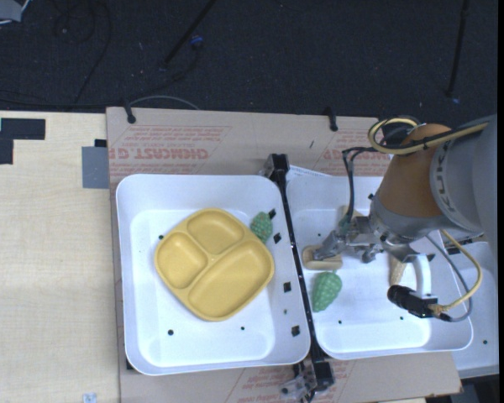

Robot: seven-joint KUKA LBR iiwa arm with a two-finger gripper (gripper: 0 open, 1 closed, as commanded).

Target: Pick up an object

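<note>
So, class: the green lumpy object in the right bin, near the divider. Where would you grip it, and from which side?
Grip the green lumpy object across its narrower middle, coming straight down from above. It lies flat on the right bin floor, with open floor to its right and below. A small tan piece sits just above it, and the divider is close on its left, so a sideways approach looks cramped.

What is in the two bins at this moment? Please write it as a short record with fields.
left bin: yellow divided plate; small green object by the plate's upper right edge
right bin: green bumpy object; tan object just above it
arm: reaches in from the right, over the right bin
claw: low, near the tan object; grip cannot be judged
</note>
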